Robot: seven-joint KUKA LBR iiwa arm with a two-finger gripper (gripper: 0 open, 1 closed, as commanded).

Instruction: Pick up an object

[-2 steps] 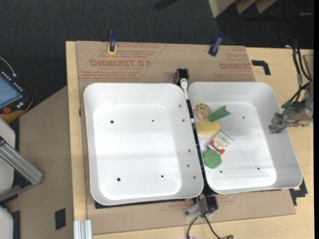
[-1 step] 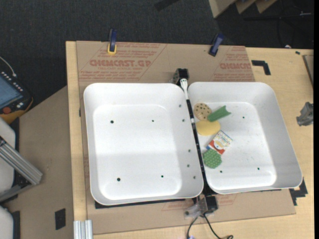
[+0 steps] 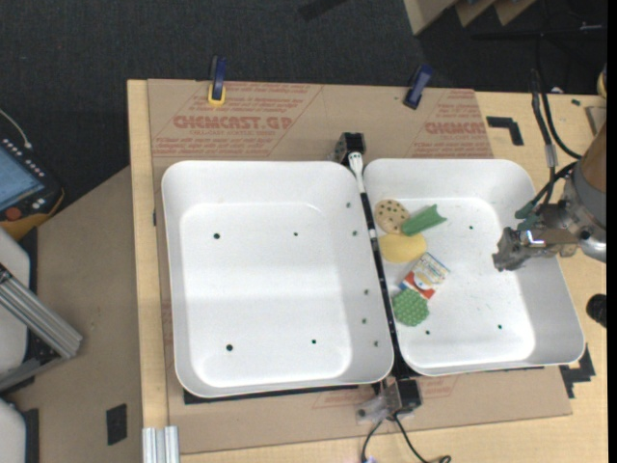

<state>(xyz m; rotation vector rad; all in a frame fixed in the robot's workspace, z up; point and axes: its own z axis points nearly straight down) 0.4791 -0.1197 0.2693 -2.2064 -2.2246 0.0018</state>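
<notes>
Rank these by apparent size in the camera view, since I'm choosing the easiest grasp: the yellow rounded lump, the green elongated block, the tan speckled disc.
1. Yellow rounded lump, largest.
2. Green elongated block and tan speckled disc look about equal; I won't rank them.
All lie together in the right bin, so camera distance hardly matters.

brown board (image 3: 289,114) under the bins says "CHEMCAST GP" in red, top left; repeated at right, partly cut off

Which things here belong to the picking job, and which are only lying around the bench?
Job: gripper; right bin; in it, cookie, green piece, yellow piece, red-and-white packet, green round piece.

Around: left bin; two clamps; cardboard.
</notes>
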